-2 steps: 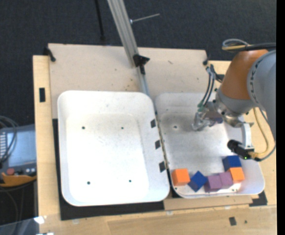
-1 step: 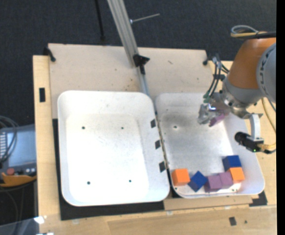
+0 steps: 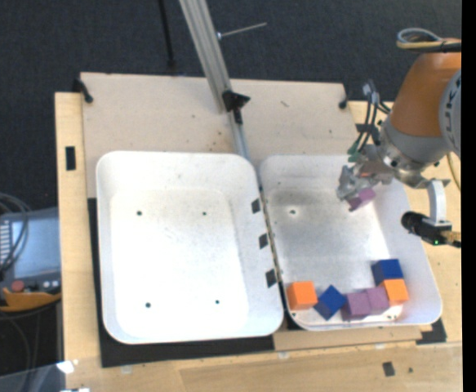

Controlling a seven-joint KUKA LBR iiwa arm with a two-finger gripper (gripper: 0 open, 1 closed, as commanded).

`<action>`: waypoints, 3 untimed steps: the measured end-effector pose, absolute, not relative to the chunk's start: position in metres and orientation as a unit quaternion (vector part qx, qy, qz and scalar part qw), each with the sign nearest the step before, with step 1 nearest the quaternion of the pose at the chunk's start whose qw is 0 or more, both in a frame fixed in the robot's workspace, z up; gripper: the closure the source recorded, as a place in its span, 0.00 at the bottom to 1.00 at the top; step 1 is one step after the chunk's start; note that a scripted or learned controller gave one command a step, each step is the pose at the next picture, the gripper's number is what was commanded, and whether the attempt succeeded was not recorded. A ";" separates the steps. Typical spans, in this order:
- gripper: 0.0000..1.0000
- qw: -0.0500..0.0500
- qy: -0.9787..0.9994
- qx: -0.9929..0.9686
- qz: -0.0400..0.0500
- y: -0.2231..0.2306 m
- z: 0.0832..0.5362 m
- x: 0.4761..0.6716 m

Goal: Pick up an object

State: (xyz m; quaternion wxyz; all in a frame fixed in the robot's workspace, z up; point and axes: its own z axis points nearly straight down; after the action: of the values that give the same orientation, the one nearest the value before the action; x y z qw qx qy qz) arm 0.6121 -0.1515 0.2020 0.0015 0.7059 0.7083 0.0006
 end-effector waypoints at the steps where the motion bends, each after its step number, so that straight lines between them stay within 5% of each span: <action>1: 1.00 0.000 0.710 0.705 0.001 -0.093 0.212 0.610; 3: 1.00 0.000 0.710 0.705 0.001 -0.002 0.230 0.614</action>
State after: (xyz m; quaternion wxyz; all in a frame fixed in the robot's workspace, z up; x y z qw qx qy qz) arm 0.6136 -0.0020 0.2300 0.0001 0.7045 0.7097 0.0011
